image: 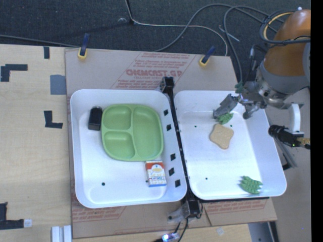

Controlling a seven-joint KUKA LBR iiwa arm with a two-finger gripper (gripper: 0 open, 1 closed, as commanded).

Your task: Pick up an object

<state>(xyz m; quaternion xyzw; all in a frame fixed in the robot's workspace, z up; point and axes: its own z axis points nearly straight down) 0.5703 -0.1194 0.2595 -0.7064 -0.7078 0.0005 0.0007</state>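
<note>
Gripper (235, 108) spread open over the right bin's (272, 150) far end.

A small green item (225, 118) is partly hidden beneath one finger, not clamped; its shape cannot be made out. A tan toast slice (221, 135) is seen just beside it.

1. The bench (30, 150) is pale wood with dark tape marks, well to the left of the gripper (236, 106).
2. A cardboard sheet (146, 72) lies flat on it, held by two clamps (83, 52) at the far edge.
3. The left bin (81, 150) and right bin (270, 160) rest side by side on the cardboard, the right one beneath the jaws.
</note>
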